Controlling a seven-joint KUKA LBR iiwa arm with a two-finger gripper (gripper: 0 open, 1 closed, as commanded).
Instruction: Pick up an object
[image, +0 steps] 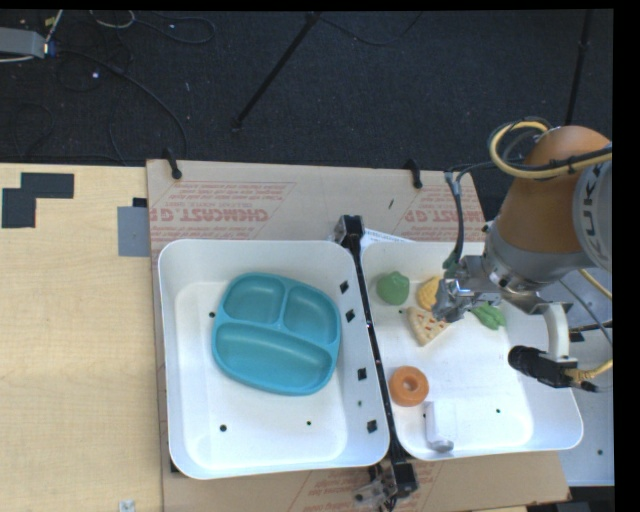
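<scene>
In the right bin (500, 425) lie a green round piece (393, 289), a tan wedge like a cheese slice (428, 326), a yellow piece (430, 293) partly hidden by the arm, a green piece (489, 317), an orange ring (408, 385) and a small grey-white block (437, 424). My gripper (449, 303) hangs over the bin's upper middle, right above the tan wedge and beside the yellow piece. The wrist and cables hide its tips.
The left bin (185, 400) holds a teal divided plate (277, 333). A black divider (366, 345) runs between the bins. Cardboard (250, 205) lies behind them. A black cable end (540, 366) hangs from the arm over the right bin's right side.
</scene>
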